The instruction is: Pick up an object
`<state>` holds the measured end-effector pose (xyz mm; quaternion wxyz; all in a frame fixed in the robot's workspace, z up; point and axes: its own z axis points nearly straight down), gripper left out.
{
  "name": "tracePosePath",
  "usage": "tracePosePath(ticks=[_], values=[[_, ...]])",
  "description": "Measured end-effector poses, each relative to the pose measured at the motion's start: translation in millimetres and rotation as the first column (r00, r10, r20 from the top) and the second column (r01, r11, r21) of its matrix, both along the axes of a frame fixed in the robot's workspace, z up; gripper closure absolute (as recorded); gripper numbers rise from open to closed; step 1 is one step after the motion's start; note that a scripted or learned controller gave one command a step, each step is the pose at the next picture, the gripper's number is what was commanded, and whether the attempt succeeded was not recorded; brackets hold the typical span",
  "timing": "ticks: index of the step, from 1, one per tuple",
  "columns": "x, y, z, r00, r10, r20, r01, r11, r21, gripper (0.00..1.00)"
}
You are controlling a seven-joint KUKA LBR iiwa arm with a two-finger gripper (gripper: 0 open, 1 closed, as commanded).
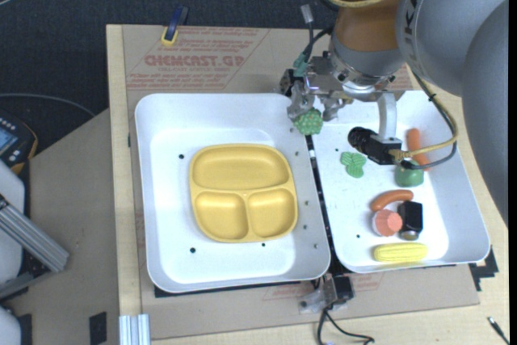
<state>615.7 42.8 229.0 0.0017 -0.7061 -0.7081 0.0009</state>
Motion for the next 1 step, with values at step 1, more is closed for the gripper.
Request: tracePosePath(ticks=[1], values=[[-4.9,-12.0,-14.8,1.0,-0.004,-0.001,0.004,1.0,-0.001,1.0]])
